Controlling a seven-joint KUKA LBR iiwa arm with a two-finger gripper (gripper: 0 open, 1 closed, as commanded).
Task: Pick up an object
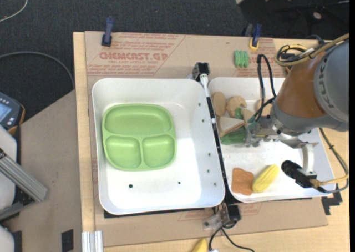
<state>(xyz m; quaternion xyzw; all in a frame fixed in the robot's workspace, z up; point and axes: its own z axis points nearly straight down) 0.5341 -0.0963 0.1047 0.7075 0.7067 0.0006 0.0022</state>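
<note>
Gripper (250, 132) down in right bin (321, 187), at its 9 o'clock side among tan and green toy food pieces (232, 113); grip state can't tell. Corn cob (265, 178) and orange piece (242, 181) at 6 o'clock. Green divided plate (139, 136) in left bin (111, 195).

Even overhead light is washing the left white bin (111, 190) close to blown-out, with mild glare showing on the green divided plate (138, 136). Shadows are staying soft and short, pooling under the arm (313, 92) in the right bin (310, 189). Focus is holding across the surface (138, 54); dark floor (50, 18) is rendering slightly grainy.
</note>
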